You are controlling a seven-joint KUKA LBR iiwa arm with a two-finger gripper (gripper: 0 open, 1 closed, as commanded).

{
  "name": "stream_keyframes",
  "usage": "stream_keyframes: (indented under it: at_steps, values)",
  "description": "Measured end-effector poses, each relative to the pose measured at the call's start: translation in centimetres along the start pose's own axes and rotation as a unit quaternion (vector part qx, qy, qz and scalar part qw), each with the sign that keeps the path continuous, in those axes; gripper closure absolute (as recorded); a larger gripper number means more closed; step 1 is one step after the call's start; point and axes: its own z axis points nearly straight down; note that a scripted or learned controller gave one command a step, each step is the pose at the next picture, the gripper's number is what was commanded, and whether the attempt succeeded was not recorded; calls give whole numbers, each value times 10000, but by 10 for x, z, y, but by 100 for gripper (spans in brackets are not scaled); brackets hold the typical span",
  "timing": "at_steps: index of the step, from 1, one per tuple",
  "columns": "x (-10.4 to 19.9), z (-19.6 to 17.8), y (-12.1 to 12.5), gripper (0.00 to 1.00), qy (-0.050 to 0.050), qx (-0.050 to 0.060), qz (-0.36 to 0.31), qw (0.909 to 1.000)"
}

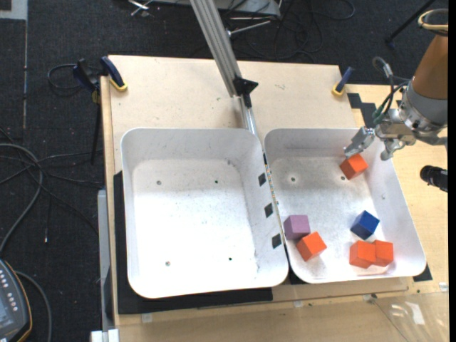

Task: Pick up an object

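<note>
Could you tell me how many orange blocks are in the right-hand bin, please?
4: one orange block near the far wall, just below the pincer; one beside the purple block; two touching, and, in the near right corner.

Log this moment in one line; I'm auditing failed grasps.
gripper: open, above right bin | orange block: just below fingers, not held | phase: pre-grasp

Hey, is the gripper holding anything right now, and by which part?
Nothing is held. The open gripper is apart from the orange block lying in the right bin.
</note>
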Motion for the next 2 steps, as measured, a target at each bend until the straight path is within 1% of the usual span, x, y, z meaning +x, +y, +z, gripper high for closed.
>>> stream_keyframes:
  at_steps: [1,2]
  values:
    - [-17,99,27,0,-7,-30,17,10000]
    - [-20,121,36,0,-2,-9,2,10000]
